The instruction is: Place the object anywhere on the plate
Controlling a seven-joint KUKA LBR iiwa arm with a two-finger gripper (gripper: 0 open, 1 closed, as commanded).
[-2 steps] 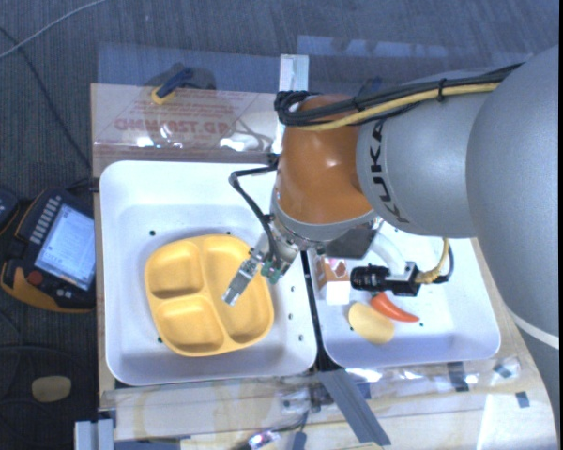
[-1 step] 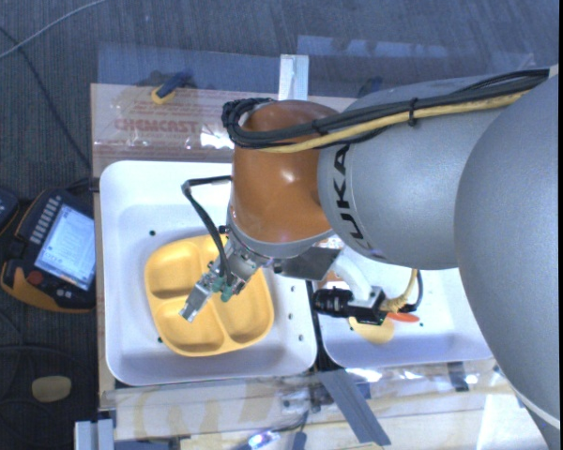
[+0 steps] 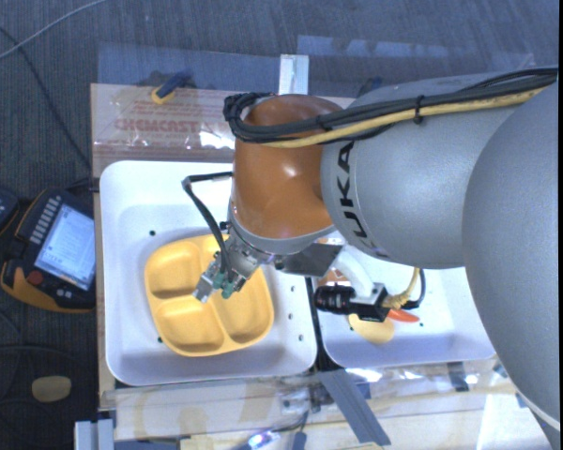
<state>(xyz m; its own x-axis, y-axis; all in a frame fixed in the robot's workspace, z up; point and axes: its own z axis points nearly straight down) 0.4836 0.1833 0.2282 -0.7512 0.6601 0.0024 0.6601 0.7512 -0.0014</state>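
Directly beneath the fingers [image 3: 218,289] lies the glossy yellow plastic plate [image 3: 178,272]. It is a rounded-square tray moulded into three shallow compartments, and it rests in the left shallow white plastic bin [image 3: 117,251]. The fingers hang over the raised ridge where the compartments meet. Their teal-tipped ends sit close together at this slant. I cannot tell whether they are open or shut, nor whether anything small is pinched between them. No loose item can be made out on the plate around them.

Off to the view's right of the fingers, past the wall the two bins share, is the right white bin [image 3: 441,350]. It holds a pale yellow rounded lump [image 3: 375,330], smooth and matte. Touching it or just beside it is a small orange tapered piece [image 3: 405,316]. The orange piece's long axis runs roughly across the view, with its thin end pointing away from the fingers. Judging by the task, one of these is likely the object, unless something is already in the grip. If so, the coming move calls for reaching sideways over that wall, well apart from the plate.
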